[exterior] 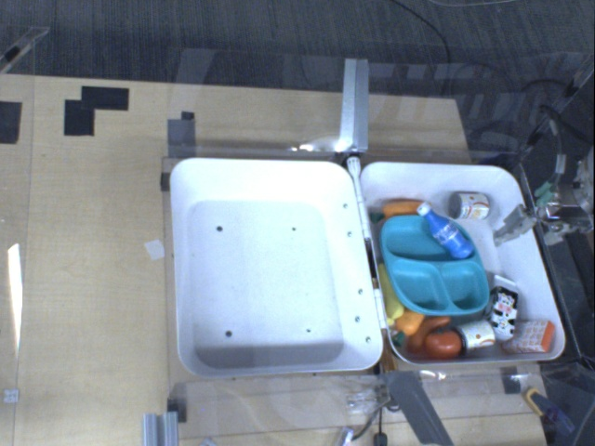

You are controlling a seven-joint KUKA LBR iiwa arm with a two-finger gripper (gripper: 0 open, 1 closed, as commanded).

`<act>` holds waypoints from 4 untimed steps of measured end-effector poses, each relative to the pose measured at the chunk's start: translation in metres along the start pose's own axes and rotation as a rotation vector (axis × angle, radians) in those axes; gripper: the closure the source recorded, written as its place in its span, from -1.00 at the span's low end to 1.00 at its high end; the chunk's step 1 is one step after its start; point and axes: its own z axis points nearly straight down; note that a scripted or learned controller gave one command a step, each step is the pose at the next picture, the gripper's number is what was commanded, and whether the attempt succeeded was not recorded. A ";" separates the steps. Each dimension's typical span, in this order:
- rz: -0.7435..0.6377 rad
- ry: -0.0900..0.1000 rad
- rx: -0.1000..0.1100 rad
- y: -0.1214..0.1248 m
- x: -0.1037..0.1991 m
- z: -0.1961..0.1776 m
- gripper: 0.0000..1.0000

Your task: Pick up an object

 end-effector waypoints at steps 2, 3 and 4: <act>-0.085 -0.013 -0.034 0.117 0.020 0.104 1.00; -0.074 0.001 -0.005 0.090 0.108 -0.013 1.00; 0.008 0.000 -0.002 0.043 0.100 -0.035 1.00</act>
